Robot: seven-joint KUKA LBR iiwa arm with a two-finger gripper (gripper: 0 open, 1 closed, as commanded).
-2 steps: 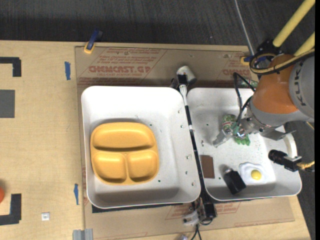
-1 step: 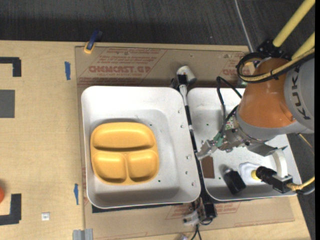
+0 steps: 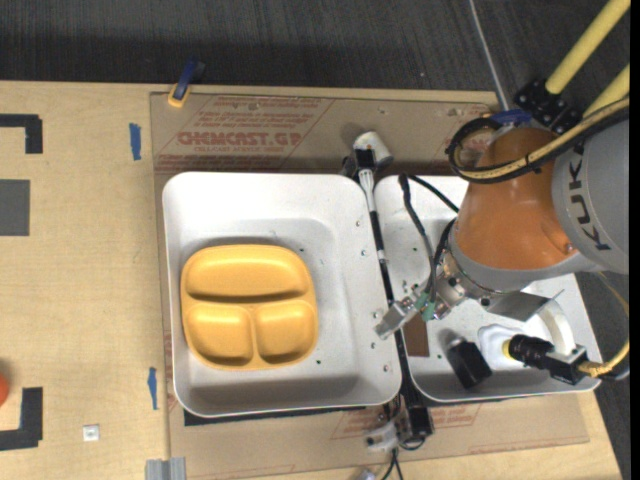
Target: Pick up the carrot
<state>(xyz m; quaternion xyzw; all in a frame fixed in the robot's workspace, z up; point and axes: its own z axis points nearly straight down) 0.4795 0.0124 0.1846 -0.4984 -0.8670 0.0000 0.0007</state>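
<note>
Camera view, looking down on the bench at a slant.

Carrot: where it lies cannot be told from this angle, since the arm covers much of the right bin.

Gripper: low over the strip where the two bins meet, just at the right bin's left wall and pointing toward the view's left. Whether it is released, clenched or grasping something cannot be told.

Orange band: directly behind the gripper, hiding the middle of the right bin. A black cable loops over the bare white floor at that bin's far end.

Left bin: holds a yellow tray lying flat on its floor, nearer the left wall than the right. The tray has three compartments, one long one along the far side and two smaller ones side by side on the near side.

Cardboard: a sheet with red print under both bins, resting on the pale bench. Blue tape marks its left edge, and a blue-and-yellow clip sits at its far left corner.

Bench, left part: black marks and an orange-red shape cut by the view's left edge, well apart from the bins, with too little showing to name it.

Yellow hose: crosses the upper right corner, beyond the arm.
</note>
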